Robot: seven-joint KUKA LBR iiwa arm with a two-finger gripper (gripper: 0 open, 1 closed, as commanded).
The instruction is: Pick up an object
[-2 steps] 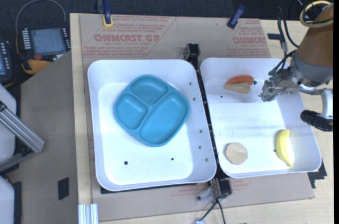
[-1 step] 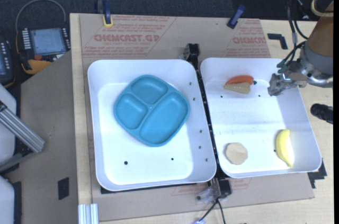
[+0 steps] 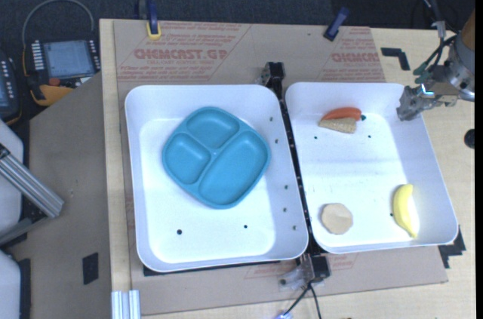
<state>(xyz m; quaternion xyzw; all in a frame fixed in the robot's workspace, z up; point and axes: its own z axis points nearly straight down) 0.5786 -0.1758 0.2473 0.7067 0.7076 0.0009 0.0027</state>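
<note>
Seen from above, our bench carried two shallow white bins side by side on a brown printed board. We found the left bin [image 3: 151,234] holding one thing, a blue divided plate [image 3: 216,157] of smooth plastic, rounded at its corners and split into three compartments, lying flat near the middle where nothing crowded it. Between the bins ran a dark seam with clips at top and bottom, which we judged kept the two from sliding apart.

We counted three small pieces of toy food in the right bin [image 3: 377,159], well apart from one another, a spacing that looked meant to give the tool room around each. Near the far wall lay an orange carrot [image 3: 341,114] touching a tan wedge like bread [image 3: 338,126]. Toward the near wall sat a pale round biscuit [image 3: 336,219], matte and slightly lumpy, and near the right corner a glossy yellow banana [image 3: 405,210], curved, lying along the wall.

At the far right we saw the gripper [image 3: 411,105] hanging over the right bin's upper corner, near the rim and well apart from every piece. We saw nothing between its tips; how far they stood apart we could not tell at that scale. We judged the pick not yet begun, with the carrot nearest.
</note>
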